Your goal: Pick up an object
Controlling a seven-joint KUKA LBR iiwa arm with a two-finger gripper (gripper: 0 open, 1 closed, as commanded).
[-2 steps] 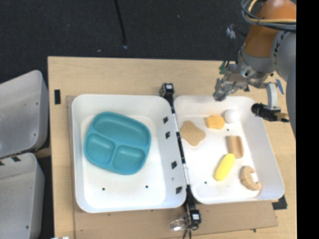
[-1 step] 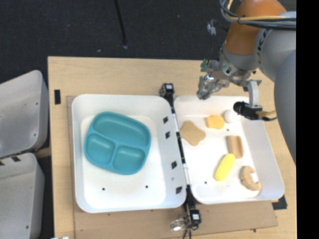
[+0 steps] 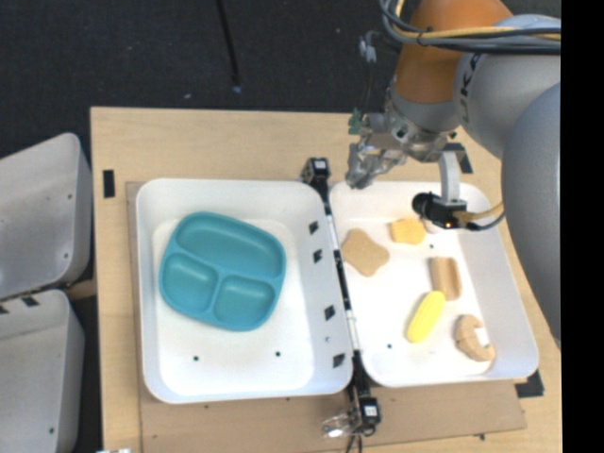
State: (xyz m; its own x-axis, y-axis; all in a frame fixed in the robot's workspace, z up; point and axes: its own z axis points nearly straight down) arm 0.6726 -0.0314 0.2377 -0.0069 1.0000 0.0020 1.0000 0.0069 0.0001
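The gripper [image 3: 363, 173] is hanging over the far left corner of the right bin [image 3: 510, 347], just at its rim, beneath the orange-banded wrist. It is carrying nothing; how its tips are set I cannot tell from this slanted view.

Reckoned from the gripper, every candidate is lying toward the near side of that bin. Nearest is the tan bread-shaped piece [image 3: 363, 252], sitting at about six o'clock and close to the divider between the bins; its long axis is running roughly from ten to four. The small yellow-orange block [image 3: 408, 231] is lying at about five o'clock, only a little farther off. The brown cylinder-like piece [image 3: 444, 277] is at four to five o'clock, standing lengthwise from twelve to six. The yellow oblong [image 3: 425, 316], tilted from one to seven, and the curved tan piece [image 3: 472, 338] are sitting farther again, toward the near right corner.

In my judgement the coming move is turning on a short drop toward six o'clock onto the bread-shaped piece, closing across its narrower width.

The left bin [image 3: 151, 366] is holding a teal divided plate [image 3: 222, 272], well apart at about eight o'clock.
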